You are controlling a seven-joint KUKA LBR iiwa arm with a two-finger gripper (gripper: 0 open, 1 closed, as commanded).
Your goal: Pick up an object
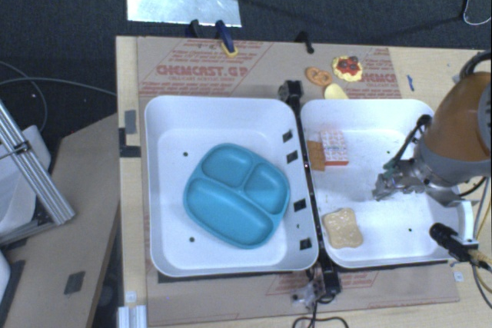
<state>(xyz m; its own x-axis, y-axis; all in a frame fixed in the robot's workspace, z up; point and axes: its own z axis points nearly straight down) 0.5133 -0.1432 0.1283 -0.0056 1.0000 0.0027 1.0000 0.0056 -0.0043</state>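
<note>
Camera view, both bins. Left bin (165, 127): blue divided plate (237, 194), centre frame. Right bin (369, 113): red-and-white box (334, 147) against the upper left wall, tan bread slice (342, 228) lower left. Gripper (386, 187) low over bare floor, right of centre; nothing visibly between fingers, spread not discernible. Small food toys (336, 74) beyond, upper right.

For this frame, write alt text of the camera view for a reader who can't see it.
The gripper hangs low in the right bin, between a pink-and-white block and a beige toast piece. A blue divided plate lies in the left bin.
</note>
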